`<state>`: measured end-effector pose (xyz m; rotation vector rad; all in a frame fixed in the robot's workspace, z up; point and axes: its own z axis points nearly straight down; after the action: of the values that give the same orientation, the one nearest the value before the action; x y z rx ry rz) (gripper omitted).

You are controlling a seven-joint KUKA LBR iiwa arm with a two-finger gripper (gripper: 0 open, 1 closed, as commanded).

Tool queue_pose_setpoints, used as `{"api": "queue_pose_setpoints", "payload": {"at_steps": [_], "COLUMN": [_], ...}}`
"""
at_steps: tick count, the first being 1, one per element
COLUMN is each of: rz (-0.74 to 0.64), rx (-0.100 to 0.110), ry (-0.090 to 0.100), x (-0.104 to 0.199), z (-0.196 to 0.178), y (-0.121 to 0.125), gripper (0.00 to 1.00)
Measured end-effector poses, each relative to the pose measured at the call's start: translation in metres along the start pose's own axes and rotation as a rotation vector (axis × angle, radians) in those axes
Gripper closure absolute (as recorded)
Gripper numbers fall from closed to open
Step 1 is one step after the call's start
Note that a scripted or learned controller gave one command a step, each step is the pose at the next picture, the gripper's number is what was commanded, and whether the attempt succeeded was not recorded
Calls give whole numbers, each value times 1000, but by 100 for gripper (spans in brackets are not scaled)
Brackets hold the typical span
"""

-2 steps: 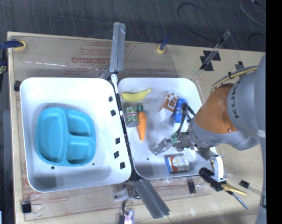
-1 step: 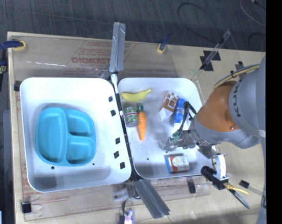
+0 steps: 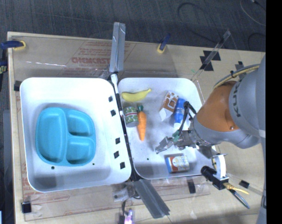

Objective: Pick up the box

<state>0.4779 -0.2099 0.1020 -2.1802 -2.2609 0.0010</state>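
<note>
The box (image 3: 169,101) is a small brown and white carton lying in the right bin (image 3: 152,171), near its back. A blue bottle (image 3: 179,112) lies right beside it. My gripper (image 3: 162,144) hangs low over the bin's middle, in front of the box and well apart from it. Its fingers (image 3: 158,148) point left and stand open with nothing between them. The grey and orange arm (image 3: 220,115) reaches in from the right.
A banana (image 3: 135,95), a green-labelled can (image 3: 130,115) and a carrot (image 3: 141,125) lie along the right bin's left side. A red and white tin (image 3: 177,163) lies just in front of the gripper. The left bin (image 3: 29,92) holds a blue divided tray (image 3: 65,135).
</note>
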Motion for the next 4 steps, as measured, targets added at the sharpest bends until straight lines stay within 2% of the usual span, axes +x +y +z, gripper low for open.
{"api": "queue_pose_setpoints", "payload": {"at_steps": [1, 2, 3, 4], "rz": [120, 71, 66, 65], "rx": [2, 1, 0, 1], "ry": [1, 2, 2, 2], "x": [-2, 6, 6, 6], "z": [7, 10, 0, 0], "y": [48, -1, 0, 0], "gripper": [0, 0, 100, 0]}}
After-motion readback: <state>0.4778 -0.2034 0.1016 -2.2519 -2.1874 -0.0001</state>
